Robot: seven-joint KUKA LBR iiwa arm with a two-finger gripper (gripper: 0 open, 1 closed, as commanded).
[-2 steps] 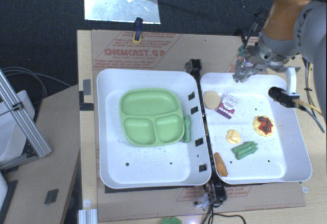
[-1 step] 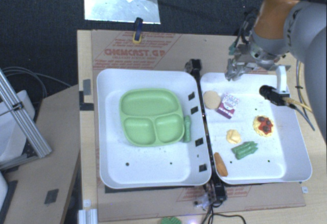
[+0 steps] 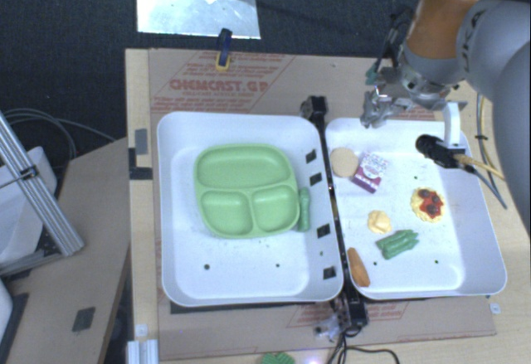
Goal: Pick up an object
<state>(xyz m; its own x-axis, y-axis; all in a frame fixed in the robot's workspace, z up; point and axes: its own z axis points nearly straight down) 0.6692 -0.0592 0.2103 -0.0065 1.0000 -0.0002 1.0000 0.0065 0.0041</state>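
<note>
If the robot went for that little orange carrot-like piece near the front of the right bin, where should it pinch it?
Probably across the middle of the orange carrot-like piece, coming straight down from above. It lies flat and is long and narrow, so closing across its short width suits the gripper. It sits close to the bin's left wall, so that side leaves less room.

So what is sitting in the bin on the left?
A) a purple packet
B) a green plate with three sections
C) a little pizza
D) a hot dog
B. The green plate with three sections lies in the left bin, while the little pizza and the purple packet are over in the right bin.
</note>
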